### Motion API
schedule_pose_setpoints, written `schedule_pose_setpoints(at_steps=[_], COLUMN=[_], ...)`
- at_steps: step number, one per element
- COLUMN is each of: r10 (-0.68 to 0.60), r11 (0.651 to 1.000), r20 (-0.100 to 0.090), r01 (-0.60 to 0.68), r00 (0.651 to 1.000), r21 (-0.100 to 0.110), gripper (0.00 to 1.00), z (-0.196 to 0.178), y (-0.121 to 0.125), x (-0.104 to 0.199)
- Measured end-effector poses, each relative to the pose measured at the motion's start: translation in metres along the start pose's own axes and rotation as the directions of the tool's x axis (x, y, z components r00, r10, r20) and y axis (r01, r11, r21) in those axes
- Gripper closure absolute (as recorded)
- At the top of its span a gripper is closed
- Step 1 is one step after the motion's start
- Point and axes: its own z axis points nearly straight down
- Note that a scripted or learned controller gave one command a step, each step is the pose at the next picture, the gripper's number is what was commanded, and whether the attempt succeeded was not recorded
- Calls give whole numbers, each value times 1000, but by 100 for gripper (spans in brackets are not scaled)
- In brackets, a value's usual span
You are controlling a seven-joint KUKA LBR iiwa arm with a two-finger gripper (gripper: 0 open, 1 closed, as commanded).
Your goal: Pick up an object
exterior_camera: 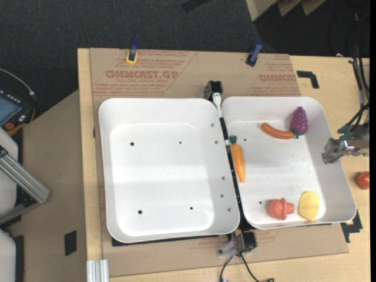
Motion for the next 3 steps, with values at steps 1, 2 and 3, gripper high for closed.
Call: schedule_pose_setpoints(at_steps=[1,2,3], r10=[-1,0,3], r11=[1000,1000,1000], r20=[2,-11,-4], r01=[1,0,-3], r00=[1000,1000,1000], r21=[-2,19,5], gripper=[100,100,100], z=[-10,118,101], y=[1,-5,-2], x=[0,40,36])
